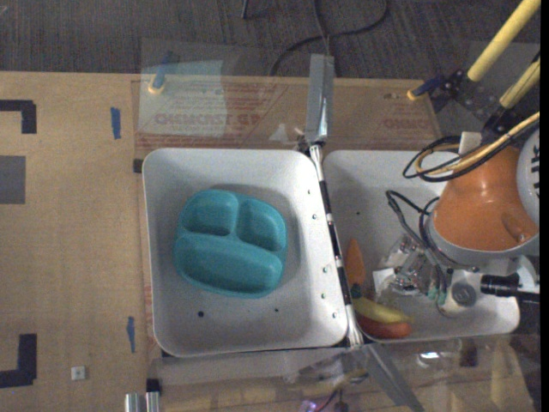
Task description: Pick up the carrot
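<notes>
One carrot (355, 267) lies in the right bin (377, 178), against its left wall, lower centre of frame. The gripper (410, 273) hovers just beside it, jaw state unclear. The wall and neighbouring banana (382, 311) could block a clean grasp.

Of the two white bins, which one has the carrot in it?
The right bin, under the arm. The carrot lies along its left wall; the left bin holds a teal divided tray.

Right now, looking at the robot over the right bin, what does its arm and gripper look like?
The arm has a rounded, glossy orange band above a light grey wrist section. Black cables loop beside it, along with a yellow one. The gripper is a small, shiny metal and clear-plastic assembly with thin wires running into it.
</notes>
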{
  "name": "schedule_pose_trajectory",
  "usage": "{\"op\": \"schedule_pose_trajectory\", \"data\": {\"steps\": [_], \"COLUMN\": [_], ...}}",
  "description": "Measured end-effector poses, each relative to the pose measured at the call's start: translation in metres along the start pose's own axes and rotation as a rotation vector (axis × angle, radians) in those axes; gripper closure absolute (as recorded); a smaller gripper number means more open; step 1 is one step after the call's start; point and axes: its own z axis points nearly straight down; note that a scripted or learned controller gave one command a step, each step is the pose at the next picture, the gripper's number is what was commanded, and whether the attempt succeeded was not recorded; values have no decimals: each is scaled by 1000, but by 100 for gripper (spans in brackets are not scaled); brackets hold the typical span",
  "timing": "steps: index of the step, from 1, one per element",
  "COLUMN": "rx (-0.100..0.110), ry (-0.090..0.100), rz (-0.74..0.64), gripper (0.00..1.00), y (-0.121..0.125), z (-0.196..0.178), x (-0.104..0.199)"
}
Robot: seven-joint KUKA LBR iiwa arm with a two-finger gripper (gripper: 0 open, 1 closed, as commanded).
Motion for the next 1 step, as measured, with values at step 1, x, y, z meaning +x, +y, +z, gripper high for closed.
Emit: {"op": "schedule_pose_trajectory", "data": {"steps": [1], "rx": [15], "ry": [32], "rz": [351], "gripper": [100], "y": [35], "z": [-79], "x": [22]}}
